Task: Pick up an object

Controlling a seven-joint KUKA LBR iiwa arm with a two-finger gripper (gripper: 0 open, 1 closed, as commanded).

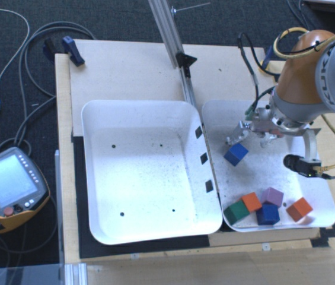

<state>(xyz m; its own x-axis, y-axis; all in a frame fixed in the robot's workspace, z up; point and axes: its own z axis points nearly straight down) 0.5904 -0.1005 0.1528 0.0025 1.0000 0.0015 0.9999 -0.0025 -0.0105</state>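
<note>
The grey arm with its orange band is reaching in from the right and hanging over the right-hand white bin, its gripper sitting low above the upper middle of that bin. A blue cube is lying tilted just below the gripper tip, touching it or nearly so; whether the jaws are apart, together or clamped on the cube cannot be told from this angle. Along the near edge of the same bin, five more blocks are resting: a green one in the left corner, a small orange one just beside it, a dark blue one, a purple one touching it from above, and another orange one a little apart to the right. The left-hand white bin is sitting beside it on the tabletop, speckled with dark dots. A teach pendant is lying on the floor at far left, with cables trailing around it.
</note>
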